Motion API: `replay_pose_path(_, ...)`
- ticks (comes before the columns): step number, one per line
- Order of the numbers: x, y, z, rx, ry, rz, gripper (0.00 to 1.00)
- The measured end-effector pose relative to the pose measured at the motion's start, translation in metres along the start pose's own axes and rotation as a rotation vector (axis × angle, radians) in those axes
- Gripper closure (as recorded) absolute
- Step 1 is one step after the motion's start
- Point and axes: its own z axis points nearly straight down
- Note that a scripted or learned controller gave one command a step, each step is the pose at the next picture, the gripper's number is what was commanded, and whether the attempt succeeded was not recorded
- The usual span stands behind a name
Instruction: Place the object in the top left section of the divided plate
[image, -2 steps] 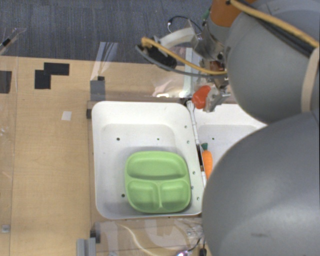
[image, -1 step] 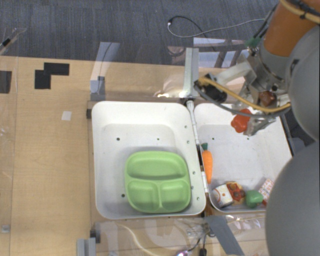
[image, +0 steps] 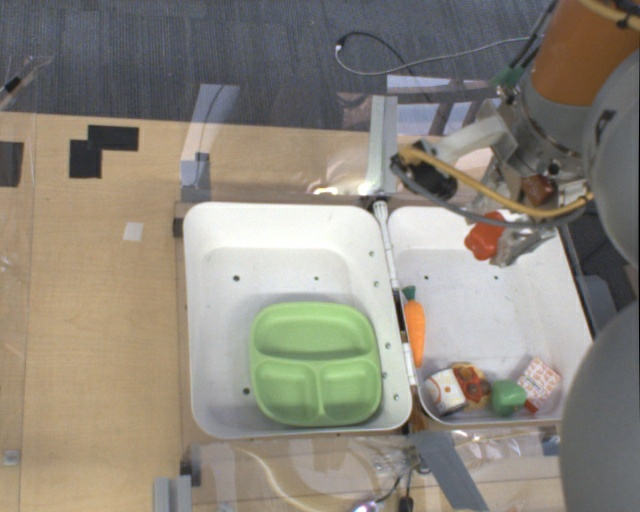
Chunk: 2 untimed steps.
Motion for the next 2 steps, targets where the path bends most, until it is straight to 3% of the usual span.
replay_pose_path(1, 0.017, -0.062, 0.01, 0.003, 0.003, 0.036, 1.0)
replay_pose_path(2, 0.107, -0.072, 0.01, 0.002, 0.001, 0.077, 1.0)
